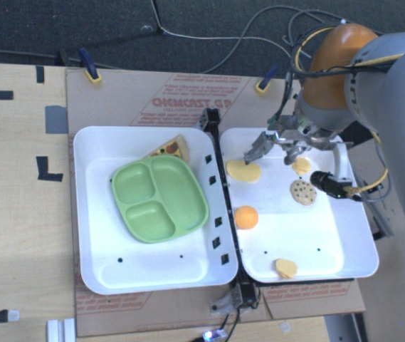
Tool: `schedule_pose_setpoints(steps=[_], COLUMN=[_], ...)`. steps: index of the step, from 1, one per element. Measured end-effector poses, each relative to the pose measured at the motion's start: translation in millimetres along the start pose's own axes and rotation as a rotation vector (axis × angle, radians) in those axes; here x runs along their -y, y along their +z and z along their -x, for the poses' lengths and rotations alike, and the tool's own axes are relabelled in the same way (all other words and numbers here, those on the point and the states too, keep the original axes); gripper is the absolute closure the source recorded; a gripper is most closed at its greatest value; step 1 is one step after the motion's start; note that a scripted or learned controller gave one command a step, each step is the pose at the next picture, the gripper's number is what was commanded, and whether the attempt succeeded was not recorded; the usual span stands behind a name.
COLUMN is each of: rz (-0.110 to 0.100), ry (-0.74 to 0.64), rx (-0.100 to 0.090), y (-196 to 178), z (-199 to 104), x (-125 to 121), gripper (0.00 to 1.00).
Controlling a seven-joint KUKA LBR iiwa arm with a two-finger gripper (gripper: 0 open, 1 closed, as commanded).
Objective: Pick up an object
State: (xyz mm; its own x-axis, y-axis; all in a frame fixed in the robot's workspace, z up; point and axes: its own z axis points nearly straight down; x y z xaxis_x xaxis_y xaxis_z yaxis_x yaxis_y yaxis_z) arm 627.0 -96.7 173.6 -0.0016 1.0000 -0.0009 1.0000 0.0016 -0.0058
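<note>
The left bin (92, 212) holds a green divided plate (159, 198) with a pizza-slice toy (170, 148) tucked behind it. In the right bin (330, 244), a pale yellow, flat, rounded piece (243, 170) lies near the divider. The gripper (275, 150) hangs just beside it, fingers spread apart, gripping nothing. Nearby lie an orange ball (246, 217), a speckled cookie (302, 192) and a yellow chunk (285, 267).
</note>
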Motion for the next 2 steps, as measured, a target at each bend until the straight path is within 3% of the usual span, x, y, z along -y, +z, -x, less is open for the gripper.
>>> schedule_pose_setpoints(steps=[2], rz=[0.004], ry=[0.000], rx=[0.001], y=[92], z=[-2], x=[-1], gripper=[0.00])
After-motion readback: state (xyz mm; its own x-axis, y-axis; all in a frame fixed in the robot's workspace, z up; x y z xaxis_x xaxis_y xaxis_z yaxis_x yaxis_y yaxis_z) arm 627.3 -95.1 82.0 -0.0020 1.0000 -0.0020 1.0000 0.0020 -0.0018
